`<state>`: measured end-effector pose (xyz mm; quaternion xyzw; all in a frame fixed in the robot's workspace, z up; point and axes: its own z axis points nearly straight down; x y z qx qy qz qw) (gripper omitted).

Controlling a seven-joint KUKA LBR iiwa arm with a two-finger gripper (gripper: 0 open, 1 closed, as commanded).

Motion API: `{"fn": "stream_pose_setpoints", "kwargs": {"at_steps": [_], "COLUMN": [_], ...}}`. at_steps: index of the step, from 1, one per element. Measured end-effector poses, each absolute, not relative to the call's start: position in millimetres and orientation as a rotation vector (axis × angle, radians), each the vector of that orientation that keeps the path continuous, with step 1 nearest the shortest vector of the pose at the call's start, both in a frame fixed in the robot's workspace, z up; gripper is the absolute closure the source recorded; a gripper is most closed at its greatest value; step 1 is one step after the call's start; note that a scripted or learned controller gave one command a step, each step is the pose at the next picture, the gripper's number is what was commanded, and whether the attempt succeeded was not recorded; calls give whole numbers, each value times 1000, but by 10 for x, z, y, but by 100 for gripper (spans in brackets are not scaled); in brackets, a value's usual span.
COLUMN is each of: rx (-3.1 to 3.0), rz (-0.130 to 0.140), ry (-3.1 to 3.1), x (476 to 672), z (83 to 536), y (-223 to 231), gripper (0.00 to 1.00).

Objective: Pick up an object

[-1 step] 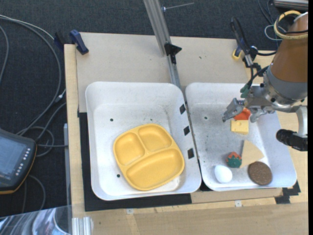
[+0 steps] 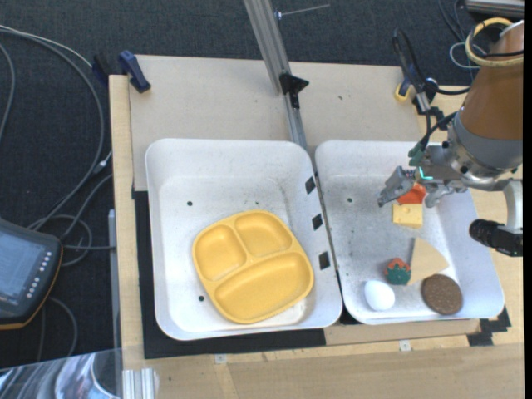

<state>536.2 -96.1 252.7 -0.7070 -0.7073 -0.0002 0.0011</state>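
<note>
My gripper (image 2: pixel 415 189) hangs over the upper middle of the right bin (image 2: pixel 353 181), its two dark fingers spread apart. A small orange-red piece (image 2: pixel 412 194) lies between and below the fingers, which do not close on it. A yellow cheese-like block (image 2: pixel 407 215) lies just in front of that piece. Farther toward the bin's front lie a tan wedge (image 2: pixel 429 258), a small teal and red toy (image 2: pixel 398 271), a white egg (image 2: pixel 380 295) and a brown round cookie (image 2: pixel 440 293).
The left bin (image 2: pixel 166 181) holds a yellow divided plate (image 2: pixel 252 264). A metal pole (image 2: pixel 274 48) slants down to the seam between the bins. Cables and a black clamp (image 2: pixel 411 69) sit at the bench's back right.
</note>
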Motion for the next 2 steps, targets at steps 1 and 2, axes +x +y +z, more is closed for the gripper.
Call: {"fn": "stream_pose_setpoints", "kwargs": {"at_steps": [1, 2], "rx": [-2217, -2216], "rz": [6, 7], "ry": [-2217, -2215], "x": [5382, 5420], "z": [2098, 1481], "y": [-980, -1007], "gripper": [0, 0]}}
